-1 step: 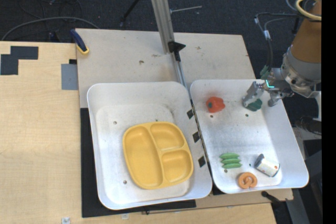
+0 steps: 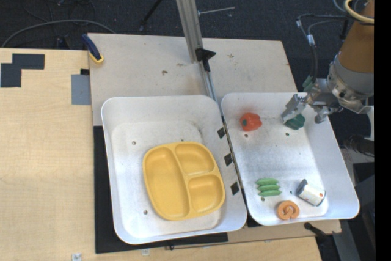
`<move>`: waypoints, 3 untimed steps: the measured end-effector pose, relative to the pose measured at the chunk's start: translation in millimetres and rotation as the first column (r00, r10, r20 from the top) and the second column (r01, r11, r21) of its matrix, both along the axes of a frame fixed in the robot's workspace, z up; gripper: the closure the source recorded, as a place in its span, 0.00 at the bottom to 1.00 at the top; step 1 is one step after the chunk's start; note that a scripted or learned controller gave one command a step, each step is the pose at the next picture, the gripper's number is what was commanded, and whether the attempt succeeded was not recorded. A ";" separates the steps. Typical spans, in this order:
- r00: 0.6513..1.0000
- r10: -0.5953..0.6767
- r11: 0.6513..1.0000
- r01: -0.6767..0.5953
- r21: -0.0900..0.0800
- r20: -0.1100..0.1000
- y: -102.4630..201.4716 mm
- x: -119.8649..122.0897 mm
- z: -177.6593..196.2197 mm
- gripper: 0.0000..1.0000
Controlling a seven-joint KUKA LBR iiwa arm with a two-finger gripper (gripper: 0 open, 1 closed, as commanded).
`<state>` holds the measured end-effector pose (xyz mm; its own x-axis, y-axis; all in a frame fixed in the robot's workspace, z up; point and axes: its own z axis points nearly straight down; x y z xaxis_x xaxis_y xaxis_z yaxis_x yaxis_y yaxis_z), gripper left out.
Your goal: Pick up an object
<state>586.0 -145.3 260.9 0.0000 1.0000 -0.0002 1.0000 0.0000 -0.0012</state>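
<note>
Nearest my camera, along the front edge of the right bin (image 2: 342, 192), I see an orange ring-shaped piece (image 2: 288, 210), with a small white cylinder (image 2: 311, 194) just beside it to the right and a green ribbed piece (image 2: 267, 187) just behind it to the left. A red toy (image 2: 250, 121), pepper-like as far as I can judge, lies well apart from these near the bin's back left corner.

From the right the grey arm (image 2: 357, 64) reaches in over the back right corner of that bin. My pincer (image 2: 297, 112) hangs at its end with the fingers spread downward, and a dark green object (image 2: 296, 122) sits right at its tips. From this slant I cannot tell whether the fingers are clenched on it or merely touching it, so I do not count it as grasped. The red toy lies to the pincer's left, near but clear of it.

Over in the left bin (image 2: 122, 131) a yellow divided tray (image 2: 183, 180) lies flat toward the front. Both bins rest side by side on the worktop (image 2: 146, 64).
</note>
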 end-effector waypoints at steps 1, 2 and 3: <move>1.000 -0.001 1.000 0.001 0.001 -0.006 -7.6 2.3 -48.2 0.00; 1.000 -0.001 1.000 0.001 0.002 -0.006 -7.3 -1.9 -92.1 0.00; 1.000 -0.001 1.000 0.001 0.002 -0.007 -2.7 -7.0 -137.2 0.00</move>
